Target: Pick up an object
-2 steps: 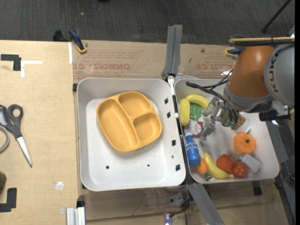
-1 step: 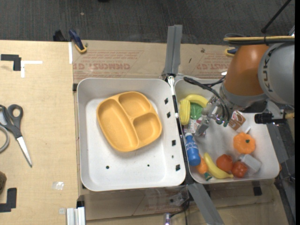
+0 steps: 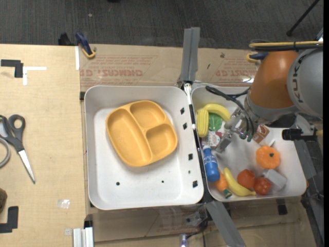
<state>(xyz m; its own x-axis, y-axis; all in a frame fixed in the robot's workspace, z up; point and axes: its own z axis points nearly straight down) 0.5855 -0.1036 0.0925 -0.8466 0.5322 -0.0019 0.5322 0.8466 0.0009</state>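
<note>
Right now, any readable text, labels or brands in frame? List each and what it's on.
"KU": black letters on the grey arm at the right edge, cut off there.
Red print on the cardboard behind the bins: mirrored and blurred; not legible with confidence.
Label on the blue bottle in the right bin: too small to read.
Small packets beside the gripper: print too blurred to read.

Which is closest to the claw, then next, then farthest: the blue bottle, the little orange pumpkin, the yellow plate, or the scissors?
From the claw:
1. Blue bottle, just below-left, same bin.
2. Orange pumpkin, to the right, same bin; nearly a tie with the bottle.
3. Yellow divided plate, in the left bin.
4. Scissors, far left on the bench.
</note>
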